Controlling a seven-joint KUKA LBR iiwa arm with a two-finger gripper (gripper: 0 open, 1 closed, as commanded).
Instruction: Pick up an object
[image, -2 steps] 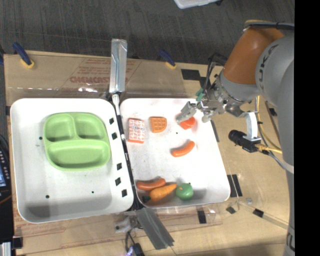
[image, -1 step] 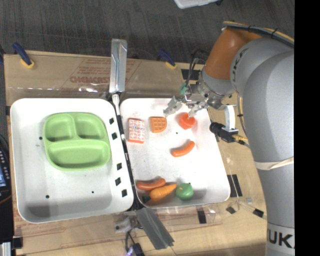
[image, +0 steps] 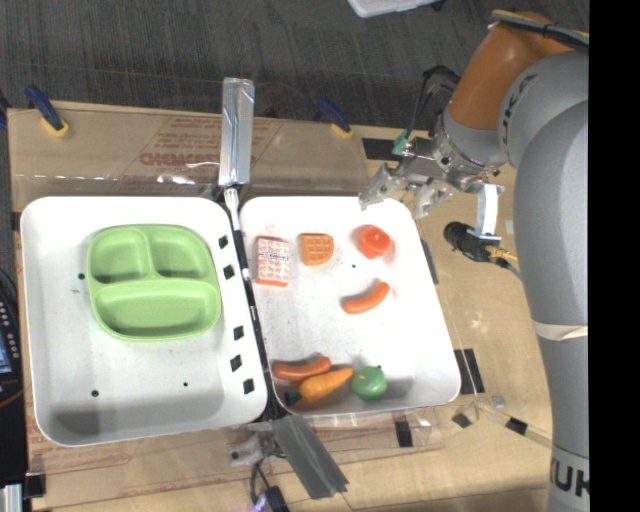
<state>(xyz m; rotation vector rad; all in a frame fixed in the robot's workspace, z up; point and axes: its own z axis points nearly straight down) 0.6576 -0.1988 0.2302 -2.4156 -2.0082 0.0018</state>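
Objects for picking are found in the right bin (image: 445, 345), six in all. An orange tomato-like piece (image: 373, 240) is seen near the bin's far right corner, and it is the item nearest the gripper (image: 398, 190), which is located just beyond the bin's far edge, above that same corner. Nothing is seen between the gripper's fingers; whether they are apart or together cannot be told from this view.

A waffle-shaped orange piece (image: 316, 248) is placed beside the tomato-like piece toward the bin's middle, and a red-and-white packet (image: 272, 261) is noted next to it, close to the left wall. An orange sausage (image: 365, 298) is recorded near the bin's centre, below the tomato-like piece and apart from it. Along the near edge three items are grouped together: a second sausage (image: 301, 368), a carrot (image: 326, 384) touching it, and a green round piece (image: 369, 382) just beside the carrot's tip.

The left bin (image: 40, 330) is occupied by a green divided plate (image: 153, 281), set toward its far half. The arm (image: 545, 120) is observed entering from the right, its orange band above the wrist.
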